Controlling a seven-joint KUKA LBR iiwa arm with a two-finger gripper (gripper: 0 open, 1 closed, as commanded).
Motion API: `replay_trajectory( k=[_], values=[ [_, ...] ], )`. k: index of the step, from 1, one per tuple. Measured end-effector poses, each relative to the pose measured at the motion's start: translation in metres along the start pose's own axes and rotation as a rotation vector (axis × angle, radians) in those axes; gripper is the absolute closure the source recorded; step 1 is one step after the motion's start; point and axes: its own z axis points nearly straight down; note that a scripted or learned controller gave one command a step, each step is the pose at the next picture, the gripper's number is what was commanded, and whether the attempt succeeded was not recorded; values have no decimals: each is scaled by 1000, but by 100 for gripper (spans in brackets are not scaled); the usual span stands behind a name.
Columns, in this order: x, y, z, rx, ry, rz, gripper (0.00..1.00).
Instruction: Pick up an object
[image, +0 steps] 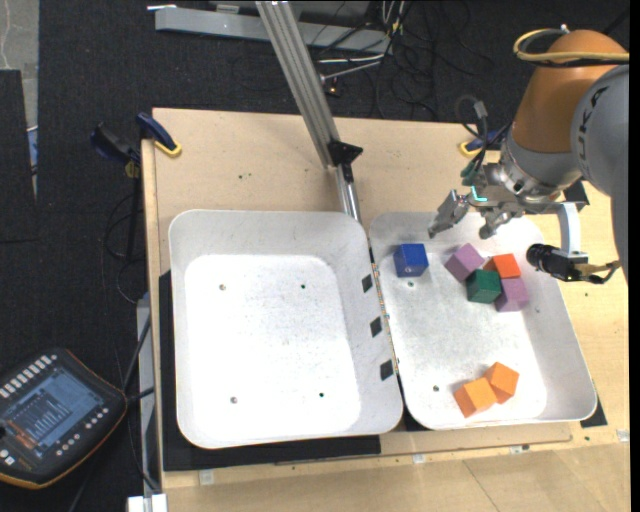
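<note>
Gripper (467, 213) hangs over the back edge of the right bin (560, 340), fingers apart, nothing between them. Blue block (410, 260) sits alone near the divider side, open floor all round it. Tight cluster under the wrist: purple block (464, 263), green block (485, 286), orange block (506, 265), second purple block (514, 293), touching. Two orange blocks (487, 388) touching, near the front rim. Bare floor mid-bin. Left bin (190, 300) has wide open floor.
</note>
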Motion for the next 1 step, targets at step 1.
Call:
replay_trajectory(
  k=[1],
  values=[
    [0,1,-3,-4,-2,-2,0]
  ],
)
